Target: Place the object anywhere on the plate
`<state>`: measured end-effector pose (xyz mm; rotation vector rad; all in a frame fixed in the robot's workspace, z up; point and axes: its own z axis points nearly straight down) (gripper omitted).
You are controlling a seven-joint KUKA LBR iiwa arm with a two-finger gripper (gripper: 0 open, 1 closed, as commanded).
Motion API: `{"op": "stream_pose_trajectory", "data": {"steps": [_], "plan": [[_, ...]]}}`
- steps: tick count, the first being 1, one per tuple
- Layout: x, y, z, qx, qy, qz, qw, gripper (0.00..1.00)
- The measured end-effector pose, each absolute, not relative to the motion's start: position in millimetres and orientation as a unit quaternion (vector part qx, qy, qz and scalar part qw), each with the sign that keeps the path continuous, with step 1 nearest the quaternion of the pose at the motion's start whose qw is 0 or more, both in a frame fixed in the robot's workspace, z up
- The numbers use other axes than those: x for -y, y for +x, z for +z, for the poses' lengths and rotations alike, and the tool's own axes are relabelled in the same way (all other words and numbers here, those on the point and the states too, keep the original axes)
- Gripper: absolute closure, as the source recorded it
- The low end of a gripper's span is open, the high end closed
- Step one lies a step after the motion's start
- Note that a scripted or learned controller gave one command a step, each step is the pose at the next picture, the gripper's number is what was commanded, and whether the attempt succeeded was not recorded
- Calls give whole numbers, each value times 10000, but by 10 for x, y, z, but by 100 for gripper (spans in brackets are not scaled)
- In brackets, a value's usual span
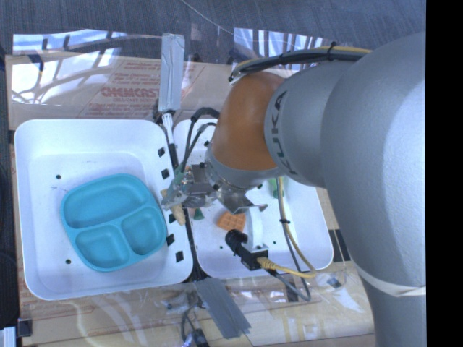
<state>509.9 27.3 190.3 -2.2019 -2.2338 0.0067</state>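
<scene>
We see the tool [189, 192] low over the wall between the two bins; how far it is spread we cannot tell. A small orange waffle piece [232, 222] lies just beside it in the right bin [315, 246]. The blue plate [112, 221] sits in the left bin [40, 157].

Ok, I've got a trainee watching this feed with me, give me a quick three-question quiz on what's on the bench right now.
1. True or false: the blue plate lies in the left bin.
2. How many compartments does the plate have? A) two B) three C) four
3. Fill in: the small orange object lies in the ____ bin, below the claw.

Key: 1 true. 2 B. 3 right; it is not on the plate.
</scene>
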Motion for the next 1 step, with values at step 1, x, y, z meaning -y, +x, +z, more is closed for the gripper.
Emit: {"op": "stream_pose_trajectory", "data": {"steps": [1], "plan": [[-253,5102,1906,7107,-7035,21,17,0]]}}
